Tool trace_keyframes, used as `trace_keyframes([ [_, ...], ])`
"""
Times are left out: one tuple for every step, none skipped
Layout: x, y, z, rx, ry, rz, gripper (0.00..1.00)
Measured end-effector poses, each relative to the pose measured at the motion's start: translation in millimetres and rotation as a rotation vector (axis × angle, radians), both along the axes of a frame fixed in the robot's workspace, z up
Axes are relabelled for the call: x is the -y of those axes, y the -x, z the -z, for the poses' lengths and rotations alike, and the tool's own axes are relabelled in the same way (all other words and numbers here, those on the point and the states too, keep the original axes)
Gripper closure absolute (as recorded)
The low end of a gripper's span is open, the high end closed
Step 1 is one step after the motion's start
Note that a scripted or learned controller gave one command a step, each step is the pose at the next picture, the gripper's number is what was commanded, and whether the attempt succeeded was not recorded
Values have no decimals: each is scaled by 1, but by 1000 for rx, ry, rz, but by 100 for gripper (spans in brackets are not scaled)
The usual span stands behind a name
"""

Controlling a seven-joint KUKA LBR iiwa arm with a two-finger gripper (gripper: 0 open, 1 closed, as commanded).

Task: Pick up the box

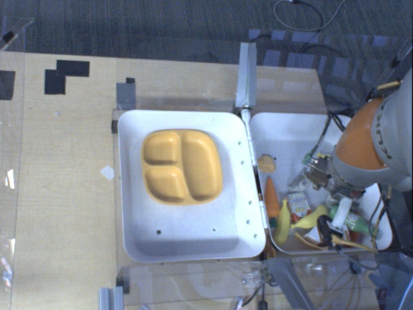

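White small printed cardboard box (pixel 297 203) lies in the right bin (pixel 284 131), gripper (pixel 315 173) at its two o'clock, grip state unclear.

yellow tray (pixel 182 166), left bin (pixel 187 237), perhaps box (pixel 297 203)

A robotics lab test cell.
A pale wooden tabletop (pixel 64 192) carries two shallow white plastic bins (pixel 187 244) clamped by grey metal brackets (pixel 246 76), with black tape markers (pixel 64 75) at far left, loose black cables (pixel 303 11) on dark grey carpet (pixel 129 11) beyond, and a grey-and-orange industrial arm (pixel 371 141) at right.
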State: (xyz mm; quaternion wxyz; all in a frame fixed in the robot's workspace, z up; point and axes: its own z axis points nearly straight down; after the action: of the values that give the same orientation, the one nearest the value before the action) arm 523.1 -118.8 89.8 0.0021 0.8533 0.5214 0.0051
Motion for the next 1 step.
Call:
trace_keyframes([
  [0,-3,-12,8,1,-3,100],
])
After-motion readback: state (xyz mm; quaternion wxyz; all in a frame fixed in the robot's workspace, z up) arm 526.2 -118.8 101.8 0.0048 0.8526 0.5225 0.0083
